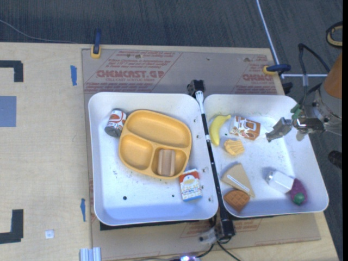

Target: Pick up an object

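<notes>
A single fixed camera looks down at a slant on the bench (43, 145), far enough back to take in both white bins (100, 162) at frame centre, with dark carpet (163, 10) along the top.

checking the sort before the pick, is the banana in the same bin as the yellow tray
No, the banana lies in the right bin, while the yellow tray sits in the left bin.

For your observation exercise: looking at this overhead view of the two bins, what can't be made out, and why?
1. The hand, over the right bin: too small and blurred to judge its fingers.
2. The arm: cut off by the right edge.
3. The can in the left bin: label too small to read; the yellow tray hides its side.
4. The small carton: print unreadable.
</notes>
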### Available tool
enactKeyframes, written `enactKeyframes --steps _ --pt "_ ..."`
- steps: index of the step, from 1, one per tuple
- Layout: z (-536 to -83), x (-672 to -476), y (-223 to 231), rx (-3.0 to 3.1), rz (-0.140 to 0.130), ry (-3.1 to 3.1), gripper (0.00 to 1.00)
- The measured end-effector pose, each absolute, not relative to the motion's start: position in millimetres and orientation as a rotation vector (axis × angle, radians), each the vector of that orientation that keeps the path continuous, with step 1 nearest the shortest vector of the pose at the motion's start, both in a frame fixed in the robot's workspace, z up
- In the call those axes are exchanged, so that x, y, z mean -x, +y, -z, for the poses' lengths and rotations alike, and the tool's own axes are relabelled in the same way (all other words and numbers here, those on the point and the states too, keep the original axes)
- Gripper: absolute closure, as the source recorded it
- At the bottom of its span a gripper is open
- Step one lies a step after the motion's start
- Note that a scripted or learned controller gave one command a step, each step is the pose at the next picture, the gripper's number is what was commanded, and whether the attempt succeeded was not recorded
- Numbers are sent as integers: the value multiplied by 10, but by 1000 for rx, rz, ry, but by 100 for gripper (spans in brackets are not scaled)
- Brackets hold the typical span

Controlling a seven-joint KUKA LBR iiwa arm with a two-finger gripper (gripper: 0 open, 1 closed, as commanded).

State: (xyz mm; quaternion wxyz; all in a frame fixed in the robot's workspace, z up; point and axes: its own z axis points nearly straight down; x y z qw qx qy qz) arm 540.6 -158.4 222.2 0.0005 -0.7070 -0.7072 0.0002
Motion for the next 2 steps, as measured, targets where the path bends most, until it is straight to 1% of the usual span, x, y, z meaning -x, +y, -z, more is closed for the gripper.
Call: enactKeyframes --steps 1,2 --pt "-978 -4791 -1564 2222 0 -2220 0" --pt "-896 -4828 -1112 2239 6 -2229 0"
